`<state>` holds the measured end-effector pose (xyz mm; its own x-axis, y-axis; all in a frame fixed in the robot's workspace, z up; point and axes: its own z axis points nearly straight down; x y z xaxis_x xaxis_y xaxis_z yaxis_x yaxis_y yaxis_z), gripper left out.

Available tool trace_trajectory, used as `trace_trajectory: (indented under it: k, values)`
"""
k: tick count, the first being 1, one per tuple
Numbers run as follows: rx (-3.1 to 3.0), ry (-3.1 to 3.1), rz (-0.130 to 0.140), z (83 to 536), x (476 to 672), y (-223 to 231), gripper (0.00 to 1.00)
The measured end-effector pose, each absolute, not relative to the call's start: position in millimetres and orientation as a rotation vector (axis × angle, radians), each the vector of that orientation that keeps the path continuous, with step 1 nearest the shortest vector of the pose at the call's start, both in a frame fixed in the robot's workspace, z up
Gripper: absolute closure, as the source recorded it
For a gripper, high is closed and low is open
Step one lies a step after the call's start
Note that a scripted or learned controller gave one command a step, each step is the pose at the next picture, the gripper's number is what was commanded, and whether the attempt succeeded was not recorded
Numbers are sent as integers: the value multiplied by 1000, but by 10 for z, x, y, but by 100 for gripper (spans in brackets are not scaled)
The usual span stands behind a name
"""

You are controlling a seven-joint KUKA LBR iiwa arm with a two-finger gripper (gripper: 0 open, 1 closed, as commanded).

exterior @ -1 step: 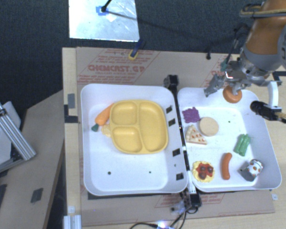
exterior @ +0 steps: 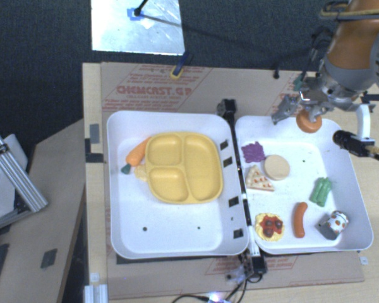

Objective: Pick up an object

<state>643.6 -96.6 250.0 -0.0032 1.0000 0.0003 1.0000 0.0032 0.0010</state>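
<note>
The left bin (exterior: 123,229) holds a yellow divided plate (exterior: 182,167) with a carrot (exterior: 136,152) at its edge. The right bin (exterior: 350,182) holds purple grapes (exterior: 253,150), a round cracker (exterior: 276,166), a pizza slice (exterior: 259,180), a sausage (exterior: 299,219) and a green pepper (exterior: 319,191) (all toys). The gripper (exterior: 309,112) hangs at the right bin's far rim, clamped on an orange piece (exterior: 309,123).

Around the tan disc (exterior: 277,166) in the right bin (exterior: 352,169), things are crowding in: purple piece (exterior: 253,150) and pizza wedge (exterior: 259,180) are sitting just beside it. Bare floor is lying open beyond it toward the green piece (exterior: 320,191).
</note>
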Motion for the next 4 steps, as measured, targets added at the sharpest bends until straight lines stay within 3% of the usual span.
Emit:
trace_trajectory:
  k: [3,4]
  values:
    - [2217,2227,-1,1057,6576,-1032,0]
    - [2219,2227,-2,864,6584,-1027,0]
